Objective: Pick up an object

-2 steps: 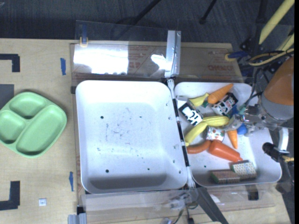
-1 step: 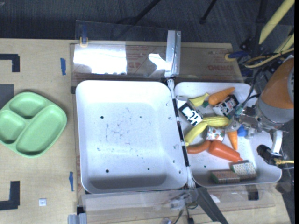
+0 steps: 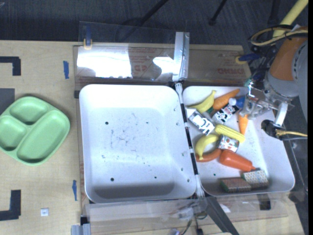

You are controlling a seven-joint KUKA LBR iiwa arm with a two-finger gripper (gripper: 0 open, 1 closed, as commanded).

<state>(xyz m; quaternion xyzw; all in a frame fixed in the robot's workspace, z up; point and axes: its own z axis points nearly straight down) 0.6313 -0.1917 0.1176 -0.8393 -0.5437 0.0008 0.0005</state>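
Wooden bench (image 3: 44, 190) carries two shallow white bins side by side, with dark floor beyond and a green divided plate (image 3: 32, 129) lying apart on the bench's far left.

At the right bin's (image 3: 279, 180) upper right corner the gripper (image 3: 254, 109) hangs low over the objects, the grey arm with its orange band (image 3: 283, 65) rising behind it. Whether it is wide or closed I cannot tell: its tip is a clutter of metal and reflections, and nothing can be made out between it. A small orange carrot (image 3: 243, 124) sits just beside and below the tip, possibly touching it, but no grasp is visible.

So the task looks unfinished: by my judgement, no object has been lifted clear, and both the grasp and the lift remain.

Everything that could be picked sits in the right bin. Near the gripper lie a second carrot (image 3: 226, 100), a banana (image 3: 205, 102) and a black-and-white box (image 3: 201, 123). Lower down are a corn cob (image 3: 230, 132), another banana (image 3: 205, 143), a red-orange bottle-like piece (image 3: 237, 160) and two flat sponge-like blocks (image 3: 244, 180) near the front wall.

The left bin (image 3: 93, 102) shows only faint scuffs and a few dark dots on its floor.
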